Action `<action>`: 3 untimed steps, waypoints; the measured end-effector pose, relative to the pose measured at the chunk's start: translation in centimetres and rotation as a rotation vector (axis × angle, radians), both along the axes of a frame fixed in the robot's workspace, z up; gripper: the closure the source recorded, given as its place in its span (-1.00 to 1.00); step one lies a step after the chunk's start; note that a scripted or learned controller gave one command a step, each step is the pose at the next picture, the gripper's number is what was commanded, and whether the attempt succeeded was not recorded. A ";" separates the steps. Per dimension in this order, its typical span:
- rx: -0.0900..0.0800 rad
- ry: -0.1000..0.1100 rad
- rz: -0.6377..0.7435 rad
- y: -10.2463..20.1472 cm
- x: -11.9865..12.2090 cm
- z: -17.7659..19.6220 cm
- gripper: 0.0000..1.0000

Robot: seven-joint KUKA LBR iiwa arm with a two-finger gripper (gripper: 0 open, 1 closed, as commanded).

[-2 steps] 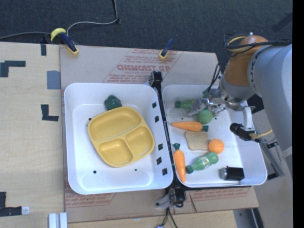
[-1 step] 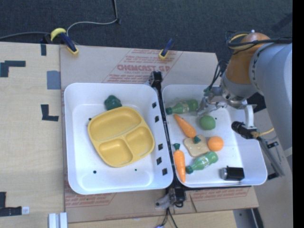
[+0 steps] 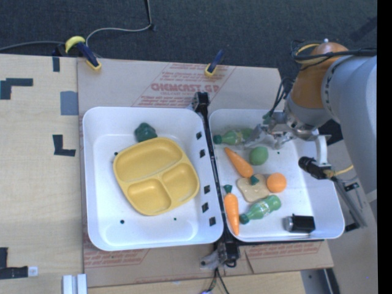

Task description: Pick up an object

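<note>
Table pale wood at frame left, cardboard sheet under both white bins, dark carpet across top. Gripper in right bin, upper part, above green ball; jaws' state indiscernible. Yellow tray in left bin.

Bright, even light; slight softness.

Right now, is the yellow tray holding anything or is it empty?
Empty. All three compartments of the yellow tray show bare; the dark green toy lies just outside its upper rim, in the left bin.
</note>
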State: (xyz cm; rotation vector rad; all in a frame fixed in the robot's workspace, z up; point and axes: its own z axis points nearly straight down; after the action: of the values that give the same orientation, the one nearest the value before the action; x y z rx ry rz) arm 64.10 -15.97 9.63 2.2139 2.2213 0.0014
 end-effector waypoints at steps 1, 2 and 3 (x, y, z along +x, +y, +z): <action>0.001 0.002 -0.002 6.0 -3.7 -1.0 -1.00; 0.004 0.043 -0.005 5.9 2.0 -1.3 -1.00; 0.002 0.004 -0.003 6.3 -1.1 -1.1 -1.00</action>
State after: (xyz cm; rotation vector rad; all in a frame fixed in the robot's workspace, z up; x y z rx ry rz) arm 63.03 -9.69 8.56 2.2197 2.2211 -0.0014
